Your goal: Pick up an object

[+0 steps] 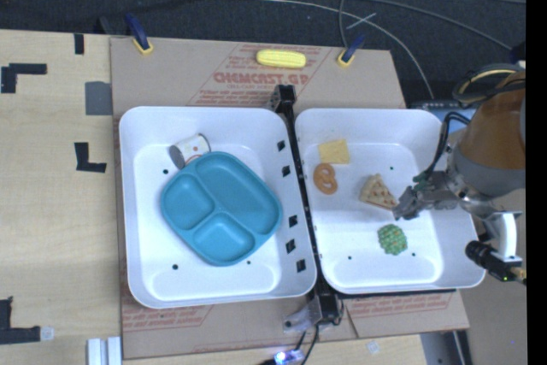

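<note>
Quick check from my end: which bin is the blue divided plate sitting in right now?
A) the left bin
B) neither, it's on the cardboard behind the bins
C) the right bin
A: the blue divided plate lies in the left bin beside a small white cup, while the right bin holds the food pieces, with the end effector next to them.

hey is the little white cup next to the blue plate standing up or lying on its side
On its side. The white cup lies in the left bin by the blue plate, its dark mouth facing sideways toward the bin's left wall.
</note>
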Robot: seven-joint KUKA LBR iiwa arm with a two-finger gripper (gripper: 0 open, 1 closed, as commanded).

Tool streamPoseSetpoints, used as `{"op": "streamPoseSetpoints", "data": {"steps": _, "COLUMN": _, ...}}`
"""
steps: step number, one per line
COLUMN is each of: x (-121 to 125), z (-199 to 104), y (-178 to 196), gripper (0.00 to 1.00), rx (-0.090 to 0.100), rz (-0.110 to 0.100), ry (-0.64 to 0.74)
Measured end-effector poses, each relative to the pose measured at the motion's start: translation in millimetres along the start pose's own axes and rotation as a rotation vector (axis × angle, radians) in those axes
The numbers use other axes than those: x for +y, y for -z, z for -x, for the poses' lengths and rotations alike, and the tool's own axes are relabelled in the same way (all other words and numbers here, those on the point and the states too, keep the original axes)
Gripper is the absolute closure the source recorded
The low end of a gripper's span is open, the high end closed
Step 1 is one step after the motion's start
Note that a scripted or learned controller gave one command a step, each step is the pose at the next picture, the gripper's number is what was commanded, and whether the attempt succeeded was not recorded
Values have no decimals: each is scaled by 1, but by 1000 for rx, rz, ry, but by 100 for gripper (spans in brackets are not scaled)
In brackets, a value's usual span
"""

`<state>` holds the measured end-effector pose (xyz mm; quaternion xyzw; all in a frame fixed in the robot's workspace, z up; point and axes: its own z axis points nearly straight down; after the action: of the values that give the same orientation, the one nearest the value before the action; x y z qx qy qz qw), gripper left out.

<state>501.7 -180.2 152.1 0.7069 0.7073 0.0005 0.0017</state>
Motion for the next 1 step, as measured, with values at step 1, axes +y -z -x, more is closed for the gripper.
{"op": "streamPoseSetpoints", "data": {"steps": 1, "x": -2, "z": -2, "y": 63, "gripper": 100, "rx": 0, "rz": 2, "ry": 1}}
